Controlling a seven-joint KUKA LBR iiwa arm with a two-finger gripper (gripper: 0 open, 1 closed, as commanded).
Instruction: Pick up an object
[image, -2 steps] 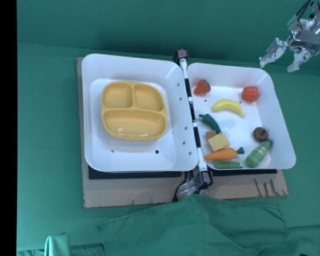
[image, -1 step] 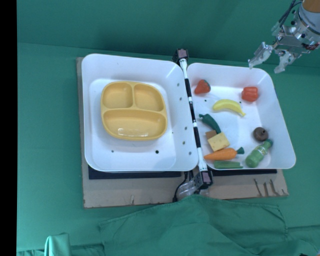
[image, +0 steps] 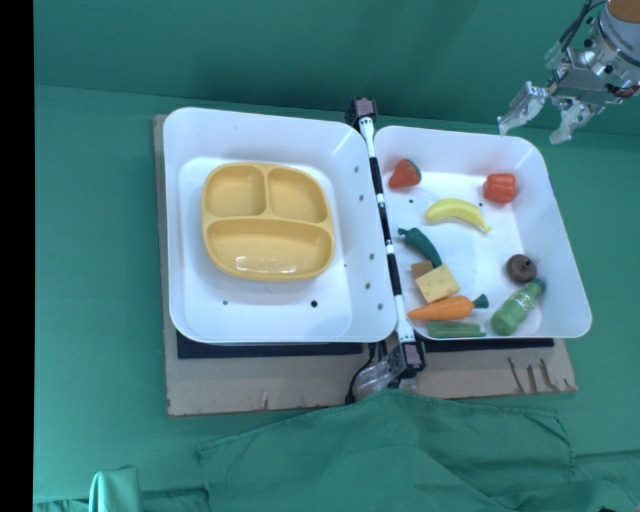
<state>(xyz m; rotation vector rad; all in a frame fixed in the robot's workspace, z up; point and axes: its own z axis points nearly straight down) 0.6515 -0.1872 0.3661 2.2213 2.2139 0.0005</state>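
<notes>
My gripper (image: 538, 113) hangs above the far right corner of the right bin (image: 560, 240), open, with nothing between its fingers. In that bin lie a red strawberry (image: 404, 174), a red pepper (image: 499, 187), a yellow banana (image: 457, 212), a dark green vegetable (image: 419, 243), a yellow cheese block (image: 436, 283), an orange carrot (image: 446, 308), a green bean pod (image: 455, 329), a green bottle (image: 516, 308) and a brown round piece (image: 520, 267). The red pepper is the closest of these to the gripper.
The left bin (image: 190, 300) holds a yellow divided plate (image: 267, 220). A black-and-white bar (image: 385, 230) runs between the bins. Both bins rest on a cardboard sheet (image: 260, 395). Green cloth (image: 380, 460) is bunched at the front.
</notes>
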